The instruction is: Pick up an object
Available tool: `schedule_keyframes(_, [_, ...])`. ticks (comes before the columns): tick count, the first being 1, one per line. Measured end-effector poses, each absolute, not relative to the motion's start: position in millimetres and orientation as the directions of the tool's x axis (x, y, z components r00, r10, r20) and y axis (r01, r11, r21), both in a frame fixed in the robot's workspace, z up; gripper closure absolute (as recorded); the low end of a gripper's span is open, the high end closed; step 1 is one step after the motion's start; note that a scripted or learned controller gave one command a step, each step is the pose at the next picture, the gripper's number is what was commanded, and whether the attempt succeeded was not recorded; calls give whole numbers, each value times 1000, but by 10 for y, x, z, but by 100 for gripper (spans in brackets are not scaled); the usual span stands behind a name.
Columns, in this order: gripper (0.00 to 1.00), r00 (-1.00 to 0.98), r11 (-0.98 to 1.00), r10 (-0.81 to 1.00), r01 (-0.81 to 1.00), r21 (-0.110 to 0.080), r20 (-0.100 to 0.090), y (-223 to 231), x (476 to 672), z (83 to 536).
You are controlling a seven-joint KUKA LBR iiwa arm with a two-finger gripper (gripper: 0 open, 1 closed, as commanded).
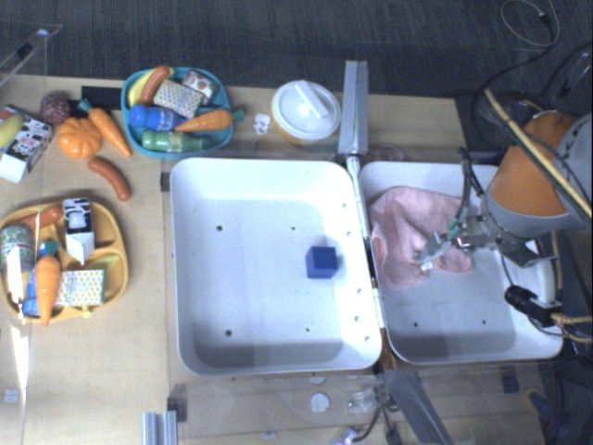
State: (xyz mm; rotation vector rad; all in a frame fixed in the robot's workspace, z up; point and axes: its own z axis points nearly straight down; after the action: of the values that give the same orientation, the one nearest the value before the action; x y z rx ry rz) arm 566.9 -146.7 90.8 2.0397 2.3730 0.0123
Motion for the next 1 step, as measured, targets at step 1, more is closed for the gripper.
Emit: schedule_keyframes(1, [0, -224, 224, 975, 974, 15, -8, -1339, 5675, 910])
